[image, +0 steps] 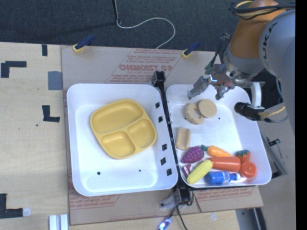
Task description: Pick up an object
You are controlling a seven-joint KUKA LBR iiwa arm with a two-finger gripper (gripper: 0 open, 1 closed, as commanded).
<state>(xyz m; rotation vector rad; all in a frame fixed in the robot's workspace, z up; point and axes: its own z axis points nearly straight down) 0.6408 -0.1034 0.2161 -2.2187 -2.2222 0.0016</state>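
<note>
Along the near edge of the right bin point(259, 143) the toys lie packed: a corn cob point(199, 170) touching a blue bottle point(221, 178), a carrot point(219, 151), a red sausage-shaped piece point(226, 164), a tomato point(247, 169) and purple grapes point(193, 154). A grasp there would likely nudge neighbours or close on two things at once. A little farther back a tan bread slice point(183, 138) lies alone by the divider, close enough to the wall that a finger could strike the rim. The left bin point(76, 128) holds a yellow tray point(123, 127).

Farther still, two round cookies point(200, 110) overlap, one partly on the other; pinching them could slide the upper off the lower, and they are flat, so fingers may skate over. The gripper point(209, 86) hangs just beyond and above them, its fingers spread apart with nothing between. The cookies look the likeliest target, lying just nearer than the fingertips, slightly toward the divider.
</note>
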